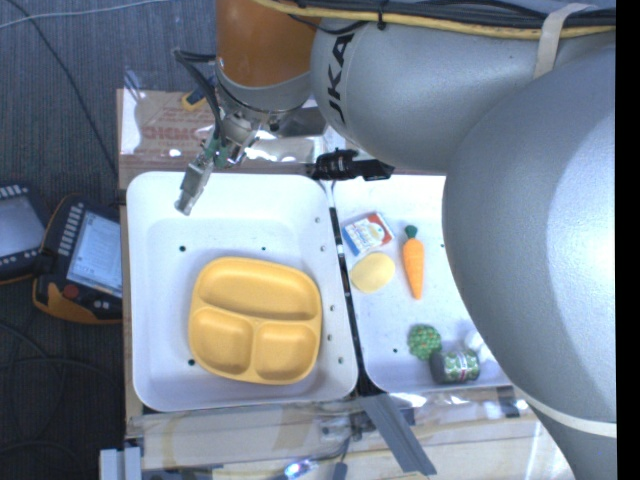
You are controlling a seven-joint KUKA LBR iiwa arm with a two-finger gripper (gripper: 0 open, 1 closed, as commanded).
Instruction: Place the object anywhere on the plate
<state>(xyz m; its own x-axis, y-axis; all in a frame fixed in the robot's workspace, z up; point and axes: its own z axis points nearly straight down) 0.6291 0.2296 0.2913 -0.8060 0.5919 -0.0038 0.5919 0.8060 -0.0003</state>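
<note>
Starting at the gripper (pixel 187 203): slung below the orange-banded wrist, tilted down and to the left, above the far left corner of the left bin (pixel 150 368). Cannot tell how far open, the tip being too small and blurred; nothing visibly in its hold.

Nearer in the same bin, toward its middle and front: a yellow plate (pixel 255 318) with three compartments, lying flat, well apart from the gripper.

Across the shared wall, in the right bin (pixel 385 378), all the loose items. By the far left corner, a small red, white and blue carton (pixel 366 232); just in front of it and touching, a pale yellow round piece (pixel 372 271); beside those, an orange carrot (pixel 413 261), green top toward the far edge. Toward the front edge, a green knobbly piece (pixel 424 341) and, just beside it, a dark can (pixel 457 366) on its side. Cannot tell which of these counts as the object.

Off the bench, to the left: a pendant (pixel 85 258) with a lit screen on the dark floor.
</note>
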